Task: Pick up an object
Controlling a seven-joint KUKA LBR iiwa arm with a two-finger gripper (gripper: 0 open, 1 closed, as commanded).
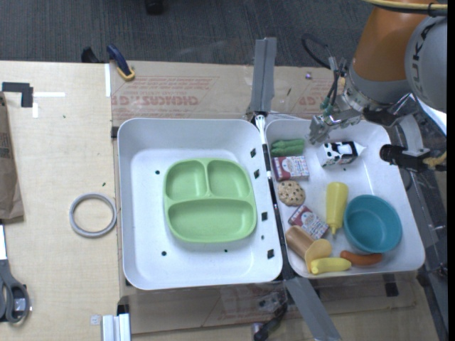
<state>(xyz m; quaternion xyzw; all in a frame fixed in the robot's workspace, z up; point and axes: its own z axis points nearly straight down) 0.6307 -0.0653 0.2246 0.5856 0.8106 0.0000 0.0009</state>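
We note gripper (325, 121) hovering just above cow toy (340, 153) in right bin (416, 256). Jaws apparently part-open, gripping nothing; view poor, cannot tell for certain. We advise: centre over cow toy, descend straight, avoid green item (287, 147) beside cow toy.

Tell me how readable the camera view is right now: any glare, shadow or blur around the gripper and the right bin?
Camera view: lighting is even and soft, with mild washout on the white right bin wall; the gripper looks slightly soft and cluttered with cables over the cow toy, so its tips are hard to read; the green plate in the left bin is sharp, with faint shadows.
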